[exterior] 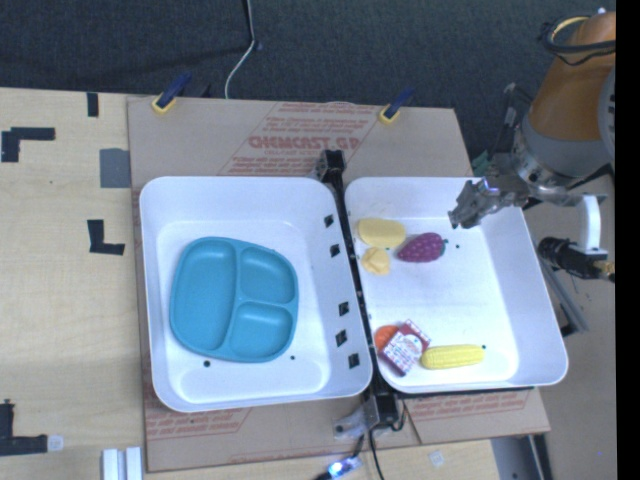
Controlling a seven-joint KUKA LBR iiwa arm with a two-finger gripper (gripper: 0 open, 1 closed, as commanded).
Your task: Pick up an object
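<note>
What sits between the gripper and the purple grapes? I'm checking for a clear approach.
Only bare white bin floor lies between the gripper and the grapes in the camera view.

Both bins (160, 208) are white. The tray (234, 298) is light blue. The lemon (380, 232) and corn (451, 356) are yellow, the grapes (421, 248) purple, and the packet (404, 350) red and white.

You can't really make out the gripper (468, 211), it's just a dark blur, and the arm (575, 98) gets chopped off at the right edge.
</note>
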